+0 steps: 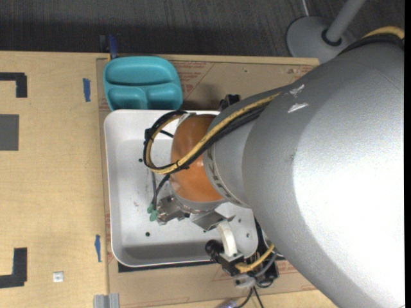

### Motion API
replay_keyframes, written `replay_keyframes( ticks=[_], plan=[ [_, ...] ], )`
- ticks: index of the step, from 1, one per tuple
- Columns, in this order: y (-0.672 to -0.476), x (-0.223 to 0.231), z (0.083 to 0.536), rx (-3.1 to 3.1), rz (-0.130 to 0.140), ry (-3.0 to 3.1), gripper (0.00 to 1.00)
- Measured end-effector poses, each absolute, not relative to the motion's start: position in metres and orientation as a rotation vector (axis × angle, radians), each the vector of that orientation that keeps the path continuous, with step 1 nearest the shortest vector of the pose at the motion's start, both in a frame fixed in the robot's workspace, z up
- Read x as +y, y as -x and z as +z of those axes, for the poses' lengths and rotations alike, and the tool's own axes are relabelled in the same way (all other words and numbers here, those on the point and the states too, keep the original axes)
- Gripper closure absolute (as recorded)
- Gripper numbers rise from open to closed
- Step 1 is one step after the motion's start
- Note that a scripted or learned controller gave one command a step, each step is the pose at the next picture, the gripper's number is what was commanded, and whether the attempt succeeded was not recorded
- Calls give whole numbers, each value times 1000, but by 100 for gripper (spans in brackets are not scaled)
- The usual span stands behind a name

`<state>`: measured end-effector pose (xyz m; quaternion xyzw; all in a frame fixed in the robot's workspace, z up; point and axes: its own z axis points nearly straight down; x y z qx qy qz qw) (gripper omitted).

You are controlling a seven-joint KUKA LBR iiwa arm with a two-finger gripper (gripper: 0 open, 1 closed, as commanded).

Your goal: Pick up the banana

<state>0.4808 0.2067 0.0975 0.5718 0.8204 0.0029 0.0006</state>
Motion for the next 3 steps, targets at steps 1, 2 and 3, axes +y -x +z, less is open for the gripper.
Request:
replay_keyframes(
  ticks=[1,2,3],
  plan=[
    [-481,207,107,2575,10,-1796,100],
    [-481,207,117,2574,11,-1796,100],
    [-479,157,166,2726,2,-1559,100]
  ],
)
